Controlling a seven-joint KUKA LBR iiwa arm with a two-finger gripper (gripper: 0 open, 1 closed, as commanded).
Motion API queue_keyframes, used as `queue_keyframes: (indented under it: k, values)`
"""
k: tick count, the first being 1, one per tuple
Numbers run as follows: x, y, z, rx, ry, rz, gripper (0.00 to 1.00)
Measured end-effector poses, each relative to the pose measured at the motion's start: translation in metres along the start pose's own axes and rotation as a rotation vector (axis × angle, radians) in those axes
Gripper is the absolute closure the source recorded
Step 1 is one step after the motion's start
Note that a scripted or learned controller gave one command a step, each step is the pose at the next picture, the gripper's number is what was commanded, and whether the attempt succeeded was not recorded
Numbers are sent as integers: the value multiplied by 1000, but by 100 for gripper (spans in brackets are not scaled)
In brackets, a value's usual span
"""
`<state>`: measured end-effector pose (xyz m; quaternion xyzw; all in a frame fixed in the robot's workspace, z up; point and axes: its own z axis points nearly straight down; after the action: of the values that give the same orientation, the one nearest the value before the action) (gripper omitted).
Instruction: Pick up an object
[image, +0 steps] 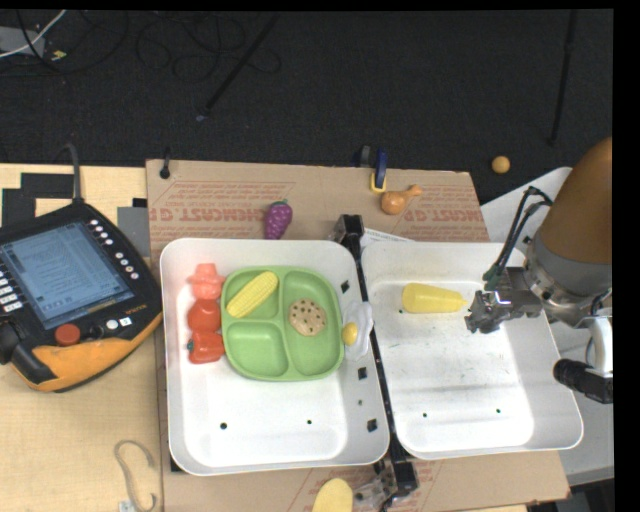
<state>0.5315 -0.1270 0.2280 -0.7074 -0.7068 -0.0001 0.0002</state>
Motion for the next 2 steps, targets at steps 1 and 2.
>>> queue_keyframes:
  k: [1, 2]
  values:
    - [41, 44, -5, -1, 1, -4, 100]
    - [79, 71, 8, 1, 1, -3, 100]
